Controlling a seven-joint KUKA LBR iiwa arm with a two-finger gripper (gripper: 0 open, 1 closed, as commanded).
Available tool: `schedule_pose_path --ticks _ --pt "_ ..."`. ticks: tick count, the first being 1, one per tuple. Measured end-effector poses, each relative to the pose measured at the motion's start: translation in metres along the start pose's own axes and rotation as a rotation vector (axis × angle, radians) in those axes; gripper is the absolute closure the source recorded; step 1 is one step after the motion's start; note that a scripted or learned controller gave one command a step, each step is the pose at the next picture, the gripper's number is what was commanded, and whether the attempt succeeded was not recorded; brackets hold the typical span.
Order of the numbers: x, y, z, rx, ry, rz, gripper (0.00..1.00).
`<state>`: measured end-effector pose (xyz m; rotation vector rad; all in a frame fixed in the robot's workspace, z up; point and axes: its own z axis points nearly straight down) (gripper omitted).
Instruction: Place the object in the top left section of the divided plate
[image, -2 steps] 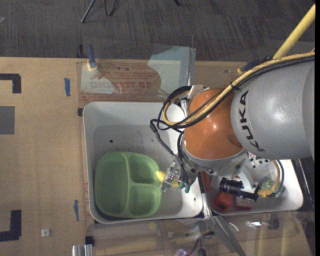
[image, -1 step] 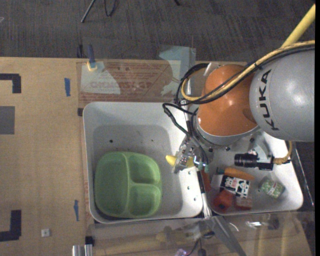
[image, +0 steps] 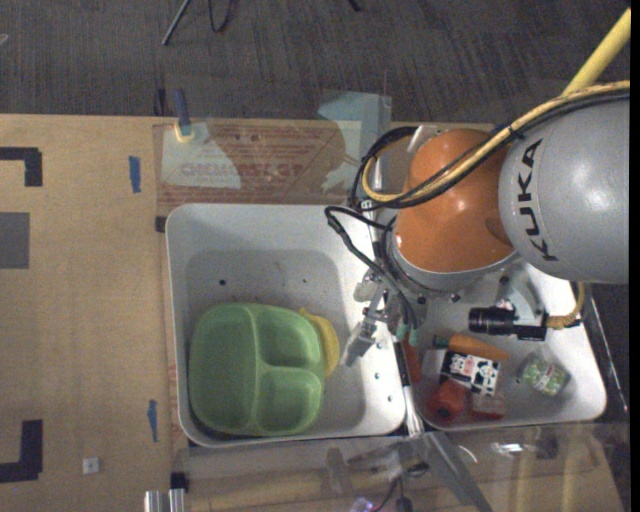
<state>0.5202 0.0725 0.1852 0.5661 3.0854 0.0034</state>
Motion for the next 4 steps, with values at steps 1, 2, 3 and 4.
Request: schedule_pose_path --ticks 1,2,3,4 --pt "-0.001 0.001 -0.011 -0.004 -0.004 0.001 1.00" --pt "0.044 0.048 0.039 0.002 0.005 -0.110 1.00" --pt "0.051 0.020 0.020 0.001 0.005 -0.305 1.00" --pt "0.063 0.050 0.036 0.000 0.005 -0.543 1.00"
